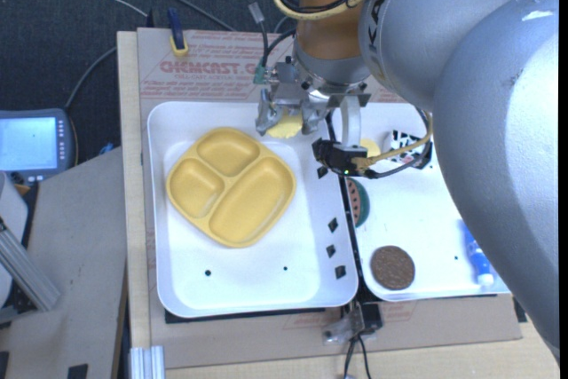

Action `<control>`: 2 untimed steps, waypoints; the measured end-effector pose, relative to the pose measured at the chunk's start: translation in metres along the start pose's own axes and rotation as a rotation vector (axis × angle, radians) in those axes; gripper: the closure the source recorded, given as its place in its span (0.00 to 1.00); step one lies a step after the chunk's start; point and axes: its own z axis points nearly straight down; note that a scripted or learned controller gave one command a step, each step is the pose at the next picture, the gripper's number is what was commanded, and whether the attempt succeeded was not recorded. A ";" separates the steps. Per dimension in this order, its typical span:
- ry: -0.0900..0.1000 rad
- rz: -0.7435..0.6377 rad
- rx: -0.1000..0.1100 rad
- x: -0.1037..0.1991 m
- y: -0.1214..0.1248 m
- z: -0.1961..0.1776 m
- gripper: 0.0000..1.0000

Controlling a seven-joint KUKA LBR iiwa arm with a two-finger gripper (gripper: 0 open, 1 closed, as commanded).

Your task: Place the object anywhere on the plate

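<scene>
The yellow three-compartment plate (231,185) lies in the left bin (177,280), toward its back left. My gripper (287,122) hangs just past the plate's far right rim, near the bin's back wall. Its two fingers (264,120) stand on either side of a small pale yellow object (286,129) and are closed on it. The object is beside the plate's edge rather than over a compartment. The arm's orange band and grey wrist hide what is directly above it.
The right bin (435,280) holds a brown round disc (391,267), a blue item (477,260) at its right edge, a black-and-white striped piece (408,142) and a green-red round thing (358,201) by the divider. A blue clamp (177,33) sits on the cardboard behind.
</scene>
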 end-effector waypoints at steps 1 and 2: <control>-0.001 0.004 0.006 -0.009 -0.015 0.005 1.00; -0.001 0.003 0.004 -0.009 -0.015 0.005 0.00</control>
